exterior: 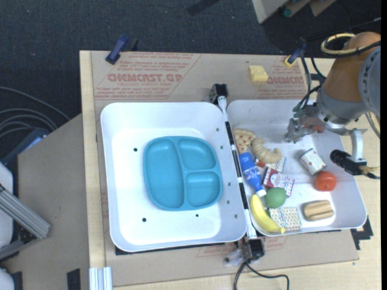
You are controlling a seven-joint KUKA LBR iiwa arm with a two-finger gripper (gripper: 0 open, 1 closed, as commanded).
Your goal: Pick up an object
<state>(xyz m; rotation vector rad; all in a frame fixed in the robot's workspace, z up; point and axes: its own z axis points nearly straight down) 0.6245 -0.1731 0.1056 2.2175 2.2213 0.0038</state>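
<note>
Camera view: the gripper (297, 128) hangs over the far part of the right bin (357, 213); its opening cannot be told. Left bin (115, 162) holds a blue divided plate (182, 173). Tomato (325, 181), banana (262, 215) and bread roll (318, 209) lie near the right bin's near edge.

Small white cylindrical container (312, 161) is lying tilted, just up-left of the round red tomato (325, 181), untouched.
</note>
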